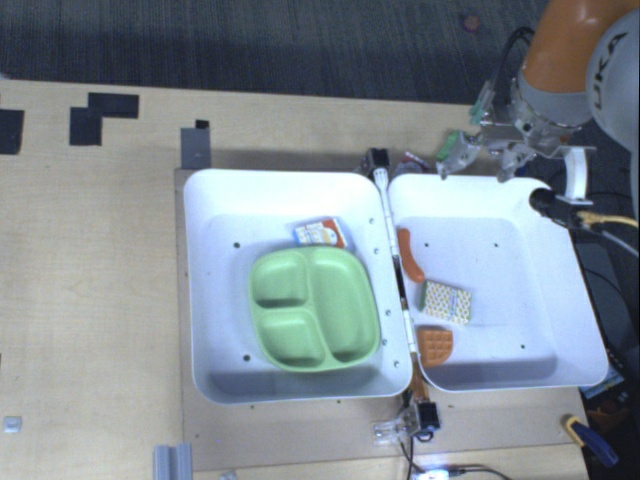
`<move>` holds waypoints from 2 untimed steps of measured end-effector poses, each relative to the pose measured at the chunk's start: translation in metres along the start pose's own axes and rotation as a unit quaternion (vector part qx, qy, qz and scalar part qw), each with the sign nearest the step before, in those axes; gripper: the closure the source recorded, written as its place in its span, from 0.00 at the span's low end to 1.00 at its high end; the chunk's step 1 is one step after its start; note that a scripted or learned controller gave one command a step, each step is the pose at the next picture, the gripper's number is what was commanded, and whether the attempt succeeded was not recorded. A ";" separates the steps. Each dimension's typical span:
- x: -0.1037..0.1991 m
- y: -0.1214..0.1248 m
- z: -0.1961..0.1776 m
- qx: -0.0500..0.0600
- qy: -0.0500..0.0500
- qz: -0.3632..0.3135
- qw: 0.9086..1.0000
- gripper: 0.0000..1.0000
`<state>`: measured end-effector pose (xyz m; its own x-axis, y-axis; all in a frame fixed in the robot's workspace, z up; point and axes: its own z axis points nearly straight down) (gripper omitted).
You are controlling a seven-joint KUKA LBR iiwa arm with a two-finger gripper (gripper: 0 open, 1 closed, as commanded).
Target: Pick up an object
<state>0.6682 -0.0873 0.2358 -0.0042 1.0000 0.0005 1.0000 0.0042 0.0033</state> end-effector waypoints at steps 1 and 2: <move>-0.010 0.000 0.118 0.002 0.000 0.002 1.000 0.00; -0.004 -0.034 0.150 -0.001 0.000 0.001 1.000 0.00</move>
<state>0.6346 -0.0918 0.0857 -0.0015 1.0000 -0.0003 1.0000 0.0015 0.0050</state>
